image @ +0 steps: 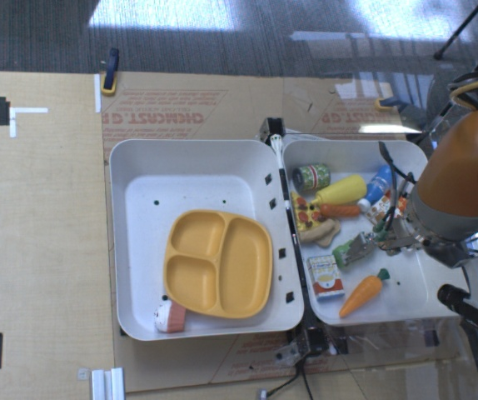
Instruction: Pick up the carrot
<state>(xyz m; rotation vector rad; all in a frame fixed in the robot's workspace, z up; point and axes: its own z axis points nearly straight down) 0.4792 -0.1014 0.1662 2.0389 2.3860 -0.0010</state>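
Two white bins sit side by side on the table [39,223]. The left bin [139,173] fills the middle of the frame. The right bin [422,294] is at the lower right.

The carrot [360,295] lies in the right bin, near its bottom edge. It is orange with a small green top. The green top points to the upper right and the thin tip points to the lower left. It lies flat on the white floor of the bin, and nothing is touching it.

Just to the left of the carrot is a small white and red carton [326,276]. Above that is a tan toy [318,233] shaped a bit like a bone. Near the top of the bin are a green can [311,177], a yellow toy [341,191] and a blue and white bottle [377,185].

The arm [464,173] comes in from the right of the frame. Its big orange part hangs over the right side of the right bin. The tool [386,238] is low in the bin, above and a little to the right of the carrot. A grey and green thing [354,250] is right at its tip. I cannot tell if the tool is open or closed, or if it has hold of anything.

In the left bin there is a yellow plate [219,262] with three parts. A small pink and white toy [170,317] sits at the plate's lower left edge.
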